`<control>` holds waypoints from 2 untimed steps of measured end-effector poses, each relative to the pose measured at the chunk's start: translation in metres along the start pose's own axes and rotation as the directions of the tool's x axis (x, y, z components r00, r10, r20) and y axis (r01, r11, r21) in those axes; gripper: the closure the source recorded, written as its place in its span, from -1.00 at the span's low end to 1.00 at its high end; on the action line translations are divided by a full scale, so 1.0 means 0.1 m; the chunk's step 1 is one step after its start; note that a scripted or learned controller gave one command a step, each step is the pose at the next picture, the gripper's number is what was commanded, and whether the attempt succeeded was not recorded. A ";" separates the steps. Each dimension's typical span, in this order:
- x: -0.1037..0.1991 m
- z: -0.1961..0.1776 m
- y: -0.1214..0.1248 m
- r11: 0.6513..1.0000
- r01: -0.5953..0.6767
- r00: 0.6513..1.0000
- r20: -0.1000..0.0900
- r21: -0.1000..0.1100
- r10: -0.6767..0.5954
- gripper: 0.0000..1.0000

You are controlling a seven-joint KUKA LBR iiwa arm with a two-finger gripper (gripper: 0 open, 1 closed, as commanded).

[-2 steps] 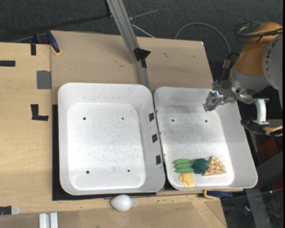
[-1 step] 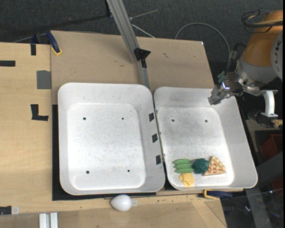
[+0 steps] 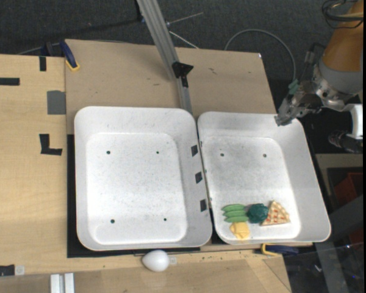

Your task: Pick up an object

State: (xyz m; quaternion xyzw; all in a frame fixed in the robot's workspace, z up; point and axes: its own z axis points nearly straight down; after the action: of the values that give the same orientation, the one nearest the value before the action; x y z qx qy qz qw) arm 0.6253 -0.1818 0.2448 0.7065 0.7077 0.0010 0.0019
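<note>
Toy food cluster point(image 3: 256, 214) is seen in right bin point(image 3: 305, 163), near front wall | white egg point(image 3: 156, 260) is placed outside bins | gripper point(image 3: 285, 116) is located over far right rim, finger state cannot be told

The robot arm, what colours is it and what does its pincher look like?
The grey robot arm with an orange band looks rounded and chunky. A thin black cable loops above the orange part. Its small dark two-finger gripper is grey-black metal, narrowing toward its tip.
</note>
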 end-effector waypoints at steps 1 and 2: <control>0.50 -0.05 0.11 1.000 0.004 1.000 -0.003 0.004 -0.004 1.00; 1.05 -0.12 0.15 1.000 0.006 1.000 -0.003 0.004 -0.006 1.00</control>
State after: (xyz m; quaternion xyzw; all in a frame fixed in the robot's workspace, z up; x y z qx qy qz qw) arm 0.6401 -0.0773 0.2563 0.7045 0.7097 0.0006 -0.0006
